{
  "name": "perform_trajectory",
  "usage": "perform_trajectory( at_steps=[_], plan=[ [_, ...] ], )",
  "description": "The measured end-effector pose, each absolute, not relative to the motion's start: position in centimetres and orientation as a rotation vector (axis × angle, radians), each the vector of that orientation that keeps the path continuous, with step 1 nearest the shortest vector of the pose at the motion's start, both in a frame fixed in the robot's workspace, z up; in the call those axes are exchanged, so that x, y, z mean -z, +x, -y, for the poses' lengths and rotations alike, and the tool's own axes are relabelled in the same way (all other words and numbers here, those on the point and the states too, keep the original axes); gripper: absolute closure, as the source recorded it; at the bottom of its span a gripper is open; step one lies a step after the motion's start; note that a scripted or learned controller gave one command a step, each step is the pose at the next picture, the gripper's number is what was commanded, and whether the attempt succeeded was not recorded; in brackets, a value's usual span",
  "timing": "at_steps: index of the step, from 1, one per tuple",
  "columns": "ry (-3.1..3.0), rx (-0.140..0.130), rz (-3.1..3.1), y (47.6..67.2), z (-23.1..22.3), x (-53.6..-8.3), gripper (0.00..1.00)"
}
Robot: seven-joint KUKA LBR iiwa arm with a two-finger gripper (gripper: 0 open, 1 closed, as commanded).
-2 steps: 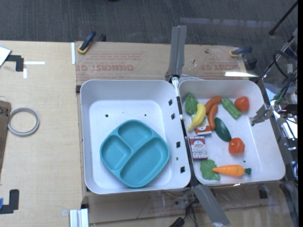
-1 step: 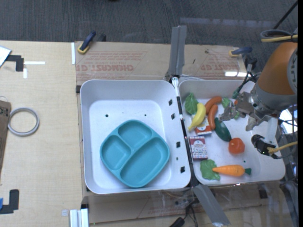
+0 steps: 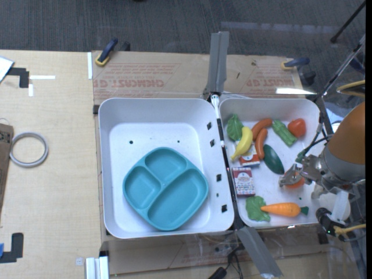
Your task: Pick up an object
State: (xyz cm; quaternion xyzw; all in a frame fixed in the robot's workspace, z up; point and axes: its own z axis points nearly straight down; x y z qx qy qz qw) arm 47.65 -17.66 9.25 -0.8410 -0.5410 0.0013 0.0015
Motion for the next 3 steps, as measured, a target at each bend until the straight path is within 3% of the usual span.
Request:
perform_trajectory(
  at_steps=[1, 2, 3],
  plan=[
    [-2.741, -0.004, 1.534, 54.4, 15.1, -14.9, 0.00],
    [-2.827, -0.006, 1.363, 48.8, 18.5, -9.0, 0.00],
    [-2.898, -0.005, 1.215, 62.4, 17.8, -19.5, 0.00]
  ],
)
